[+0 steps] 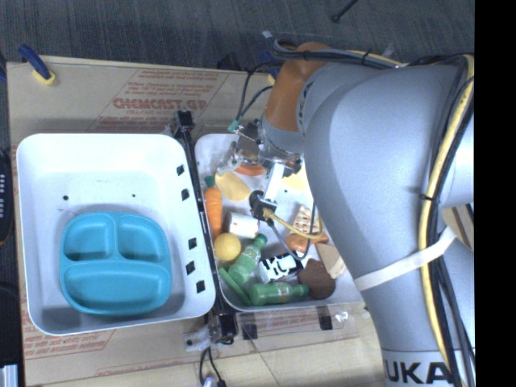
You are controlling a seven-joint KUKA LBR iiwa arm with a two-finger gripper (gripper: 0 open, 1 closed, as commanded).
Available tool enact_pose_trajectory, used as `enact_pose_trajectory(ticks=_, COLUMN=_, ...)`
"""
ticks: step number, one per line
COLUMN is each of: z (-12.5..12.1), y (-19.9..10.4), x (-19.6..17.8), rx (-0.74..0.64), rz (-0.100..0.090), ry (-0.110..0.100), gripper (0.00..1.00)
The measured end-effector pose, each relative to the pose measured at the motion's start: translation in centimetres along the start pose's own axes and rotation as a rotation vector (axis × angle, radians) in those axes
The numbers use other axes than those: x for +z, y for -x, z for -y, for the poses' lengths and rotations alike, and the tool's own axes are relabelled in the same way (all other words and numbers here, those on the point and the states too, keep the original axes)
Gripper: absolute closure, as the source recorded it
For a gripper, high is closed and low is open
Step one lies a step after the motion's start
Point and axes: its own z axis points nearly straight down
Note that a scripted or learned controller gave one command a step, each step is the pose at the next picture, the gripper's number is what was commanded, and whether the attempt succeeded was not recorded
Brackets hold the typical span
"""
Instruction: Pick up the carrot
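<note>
— Nearest your camera is the grey arm (379,208), which comes in from the right and covers most of the right bin (211,147). Do you see its orange band (284,95)?

— Yes, above the wrist, over that bin's far edge. Where is the gripper?

— You find the gripper (254,158) low in the right bin's far end, among the clutter there. Whether it is apart, together or clamped on anything, you cannot tell; cables and toys mask it.

— And the carrot?

— You see the carrot (213,210) lying along the right bin's left wall, lengthwise, about midway down that wall. It rests on the bin floor, near the gripper but apart from it.

— What lies around it?

— A yellow lemon (227,247) sits just beside the carrot's near end. A green bottle (244,263) lies toward the near edge of the same bin, with a brown rounded item (316,279) near the near right corner. A pale yellow piece (232,186) lies just right of the carrot's far end.

— The left bin?

— Your left bin (97,156) holds a blue divided tray (117,264) toward its near edge. Both bins stand on a cardboard sheet (153,95).
</note>
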Motion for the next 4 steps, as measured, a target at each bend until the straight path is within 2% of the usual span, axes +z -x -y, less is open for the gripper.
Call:
enact_pose_trajectory(ticks=1, z=11.1, y=1.3, x=-10.2, rx=-0.098, rz=-0.005, ry=0.004, gripper=0.0)
enact_pose_trajectory(ticks=2, z=9.1, y=5.0, x=-1.5, rx=0.011, rz=0.004, ry=-0.008, gripper=0.0)
enact_pose_trajectory(ticks=3, z=1.8, y=3.9, x=-6.9, rx=-0.067, rz=-0.001, ry=0.005, gripper=0.0)
enact_pose_trajectory(ticks=4, z=6.6, y=4.1, x=0.1, rx=-0.169, rz=0.003, ry=0.001, gripper=0.0)
